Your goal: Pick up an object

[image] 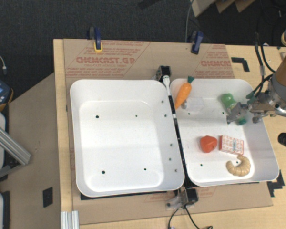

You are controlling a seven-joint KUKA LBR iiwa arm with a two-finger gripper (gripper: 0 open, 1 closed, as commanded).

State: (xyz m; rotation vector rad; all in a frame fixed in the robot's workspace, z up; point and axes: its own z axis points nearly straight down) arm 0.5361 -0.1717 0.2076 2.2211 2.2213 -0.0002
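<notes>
The right bin [257, 173] holds an orange carrot [182, 94] with a green top at its far left corner. A round green object [226, 99] lies toward the far right, and a red object [208, 144] sits near the middle. Beside the red object is a small pink-and-white packet [231, 145], with a tan curved pastry [240, 167] at the near edge. My gripper [237, 114] reaches in from the right and hovers low over the bin. It is just to the near right of the green object and apart from it.
The left bin [81, 128] lies next to the right one, with a black cable [172, 113] running along the seam between them. Both rest on a cardboard sheet [133, 56] held by two blue clamps [95, 35] at the far edge.
</notes>
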